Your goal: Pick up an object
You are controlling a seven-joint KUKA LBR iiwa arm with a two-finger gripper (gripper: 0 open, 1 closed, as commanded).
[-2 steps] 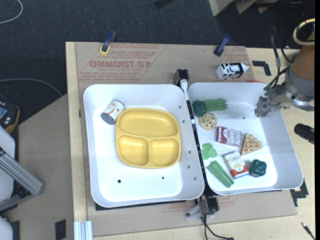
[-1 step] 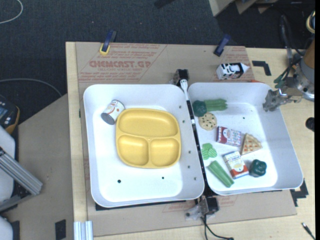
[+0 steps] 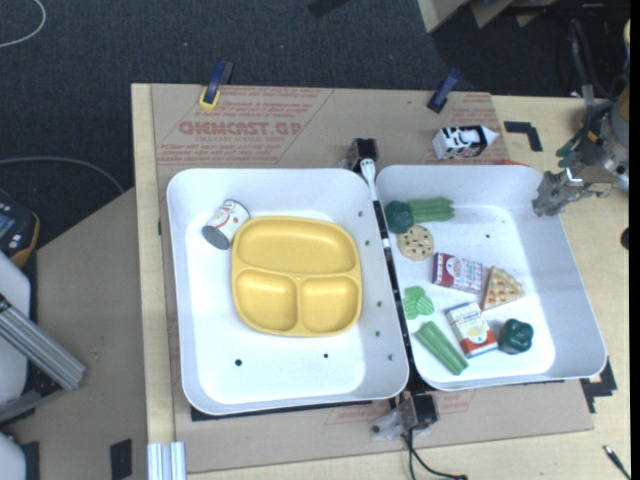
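Note:
My gripper [image 3: 553, 195] hangs at the far right corner of the right bin [image 3: 560, 258], above its rim, with nothing seen in it. In that bin lie a green vegetable toy [image 3: 420, 211], a cookie [image 3: 414, 241], a red and white box [image 3: 458, 271], a pizza slice [image 3: 502, 288], a small green leafy piece [image 3: 418, 302], a long green piece [image 3: 440, 346], a small carton [image 3: 471, 329] and a dark green round item [image 3: 515, 336]. All of them lie left of and nearer than the gripper.
The left bin [image 3: 200, 348] holds a yellow divided plate [image 3: 297, 273] and a small can [image 3: 225, 223] on its side. A black and white carton [image 3: 465, 140] sits on the bench behind the right bin. Clamps [image 3: 212, 83] grip the bench's far edge.

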